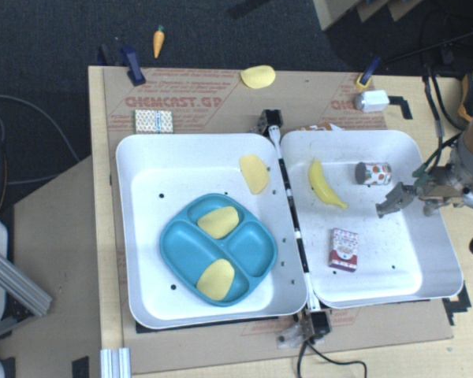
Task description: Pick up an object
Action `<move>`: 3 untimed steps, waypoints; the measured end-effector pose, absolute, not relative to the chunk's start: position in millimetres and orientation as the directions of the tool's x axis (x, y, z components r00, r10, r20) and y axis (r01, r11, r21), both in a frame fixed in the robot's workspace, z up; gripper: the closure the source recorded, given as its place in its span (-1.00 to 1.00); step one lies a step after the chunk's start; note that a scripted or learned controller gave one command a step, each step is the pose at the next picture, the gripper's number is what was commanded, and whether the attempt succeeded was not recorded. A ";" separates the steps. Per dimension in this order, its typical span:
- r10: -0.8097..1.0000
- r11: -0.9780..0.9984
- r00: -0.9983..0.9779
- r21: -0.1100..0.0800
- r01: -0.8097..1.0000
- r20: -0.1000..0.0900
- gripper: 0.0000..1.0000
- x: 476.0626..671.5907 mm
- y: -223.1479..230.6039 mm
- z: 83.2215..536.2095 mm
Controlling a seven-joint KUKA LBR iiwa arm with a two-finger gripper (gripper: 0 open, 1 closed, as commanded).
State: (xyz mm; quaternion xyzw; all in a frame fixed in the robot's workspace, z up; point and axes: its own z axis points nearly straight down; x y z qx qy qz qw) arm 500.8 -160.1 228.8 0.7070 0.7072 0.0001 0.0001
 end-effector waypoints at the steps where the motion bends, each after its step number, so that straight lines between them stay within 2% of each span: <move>1: 1.000 0.001 -0.001 0.001 1.000 0.000 -1.00 502.1 -117.7 84.5; 2: 1.000 -0.001 0.001 0.001 1.000 -0.001 1.00 501.9 -118.3 94.0; 3: 1.000 0.002 -0.002 0.002 1.000 0.001 1.00 523.7 -38.4 185.1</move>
